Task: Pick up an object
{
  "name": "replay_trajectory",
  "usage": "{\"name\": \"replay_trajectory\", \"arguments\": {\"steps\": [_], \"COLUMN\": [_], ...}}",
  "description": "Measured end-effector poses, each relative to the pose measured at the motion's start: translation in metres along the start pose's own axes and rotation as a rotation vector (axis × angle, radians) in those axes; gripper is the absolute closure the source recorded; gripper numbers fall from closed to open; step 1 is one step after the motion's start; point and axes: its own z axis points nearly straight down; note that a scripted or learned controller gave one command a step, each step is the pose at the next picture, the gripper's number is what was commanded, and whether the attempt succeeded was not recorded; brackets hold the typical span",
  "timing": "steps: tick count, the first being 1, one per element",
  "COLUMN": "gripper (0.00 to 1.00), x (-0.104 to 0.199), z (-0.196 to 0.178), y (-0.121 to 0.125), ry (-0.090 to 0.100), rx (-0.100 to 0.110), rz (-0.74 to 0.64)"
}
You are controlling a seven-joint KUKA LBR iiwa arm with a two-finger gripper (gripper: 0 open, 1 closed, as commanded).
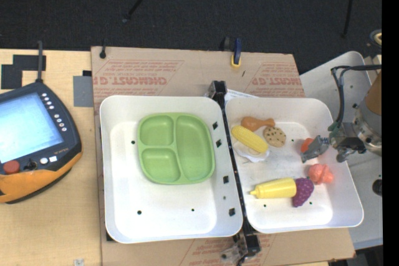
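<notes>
The toys are gathered in the right bin (349, 209), beside the left bin (118, 209) that carries a green divided plate (176, 149). A yellow corn cob (249, 139) lies on white paper nearest the plate, with a drumstick (257, 123) and a cookie (274, 136) just beyond it. A yellow bottle (274, 189) touches purple grapes (303, 191) farther from the plate, near a pink toy (320, 174) and an orange-grey toy (312, 147). The tool (341, 145) is seen at the right bin's far rim; whether it is open or closed cannot be told.
</notes>
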Motion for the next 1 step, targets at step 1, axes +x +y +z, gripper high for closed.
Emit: {"name": "replay_trajectory", "arguments": {"steps": [1], "gripper": [0.00], "x": [-0.0004], "z": [-0.0048], "y": [0.0021], "ry": [-0.002], "rx": [-0.010], "rz": [-0.001]}}
